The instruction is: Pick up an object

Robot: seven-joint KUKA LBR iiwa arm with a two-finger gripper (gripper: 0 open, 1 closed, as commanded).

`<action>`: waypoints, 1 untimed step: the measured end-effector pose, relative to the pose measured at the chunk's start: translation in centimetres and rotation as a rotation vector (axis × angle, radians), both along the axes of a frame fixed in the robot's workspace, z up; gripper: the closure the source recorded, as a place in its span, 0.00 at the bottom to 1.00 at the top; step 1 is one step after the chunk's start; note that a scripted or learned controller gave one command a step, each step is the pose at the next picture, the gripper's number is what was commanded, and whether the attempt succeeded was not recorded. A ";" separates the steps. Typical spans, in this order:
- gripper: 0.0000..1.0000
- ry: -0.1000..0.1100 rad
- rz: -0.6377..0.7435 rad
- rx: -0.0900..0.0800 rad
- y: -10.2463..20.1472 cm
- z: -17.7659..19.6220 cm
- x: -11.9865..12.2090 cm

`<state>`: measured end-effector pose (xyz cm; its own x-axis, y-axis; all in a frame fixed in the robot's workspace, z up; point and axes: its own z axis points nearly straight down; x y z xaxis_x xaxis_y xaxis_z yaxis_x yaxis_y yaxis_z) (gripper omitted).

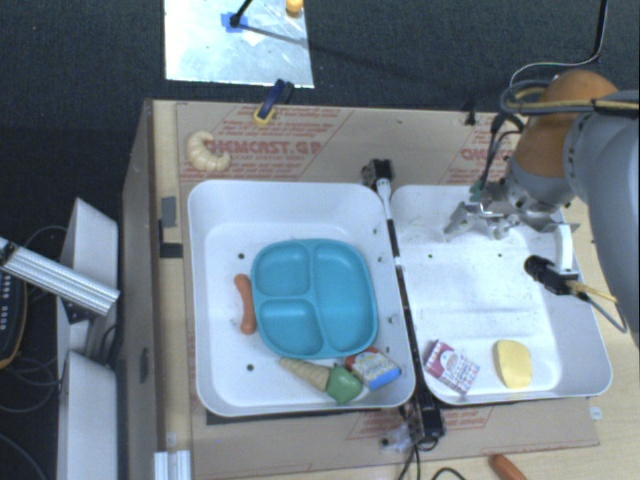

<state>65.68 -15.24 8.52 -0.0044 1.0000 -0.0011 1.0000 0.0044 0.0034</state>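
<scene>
Robotics lab: bins (pixel 300 200) on test bench (pixel 330 133)

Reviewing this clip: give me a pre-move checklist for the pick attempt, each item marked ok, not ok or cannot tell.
1. Candidate objects in the right bin: ok; a yellow block and a red-and-white packet lie near its front edge.
2. Candidates apart from each other: ok; bare floor shows between them.
3. End effector over the right bin: ok; it hangs at the back of the bin, far from both objects.
4. End effector carrying nothing: cannot tell.
5. Left bin objects reachable: not ok as easy picks; sausage, cone and small box crowd the blue tray.
</scene>
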 end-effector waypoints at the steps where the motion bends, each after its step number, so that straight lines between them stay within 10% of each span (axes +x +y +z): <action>1: 1.00 -0.003 0.003 -0.001 0.0 1.1 0.1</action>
<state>65.79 -15.22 9.64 -0.0078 1.0000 -0.0025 0.9999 0.0078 0.0066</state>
